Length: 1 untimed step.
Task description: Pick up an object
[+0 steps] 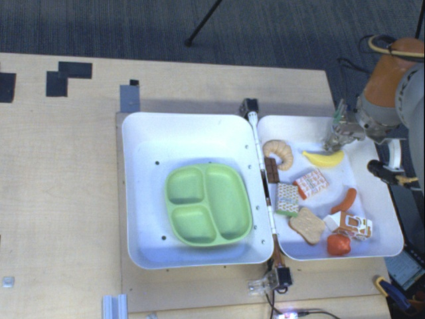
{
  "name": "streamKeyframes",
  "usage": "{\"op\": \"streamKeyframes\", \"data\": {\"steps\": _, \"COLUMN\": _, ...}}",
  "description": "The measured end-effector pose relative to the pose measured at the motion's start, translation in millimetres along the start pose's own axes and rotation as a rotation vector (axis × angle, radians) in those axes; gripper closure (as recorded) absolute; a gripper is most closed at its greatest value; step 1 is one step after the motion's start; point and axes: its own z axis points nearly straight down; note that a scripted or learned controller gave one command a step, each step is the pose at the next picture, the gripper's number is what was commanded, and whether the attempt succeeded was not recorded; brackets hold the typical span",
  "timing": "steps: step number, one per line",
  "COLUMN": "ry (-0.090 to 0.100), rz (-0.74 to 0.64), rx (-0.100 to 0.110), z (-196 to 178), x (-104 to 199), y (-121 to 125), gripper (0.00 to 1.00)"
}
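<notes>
I see the grey two-finger gripper (pixel 337 138) directly above the curved yellow plastic banana (pixel 323 157), at the right white bin's (pixel 392 244) far side. Grip state: cannot tell. I would descend vertically, straddling the banana's midsection.

left white bin (pixel 136 178): green three-compartment tray (pixel 208 205) lying flat at its middle | bench (pixel 60 198): light wood, black patches (pixel 66 77) near its far left edge | floor (pixel 133 12): dark blue-grey carpet beyond the bench, a thin black rod (pixel 212 10) slanting across it | cables (pixel 279 281): at the bench's near edge between the bins
</notes>
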Motion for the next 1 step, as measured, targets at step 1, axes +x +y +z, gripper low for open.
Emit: {"op": "streamKeyframes", "data": {"steps": 1, "ry": 0.002, "rz": -0.002, "rx": 0.001, "z": 0.2, "x": 44.7, "y": 0.3, "gripper": 1.00}}
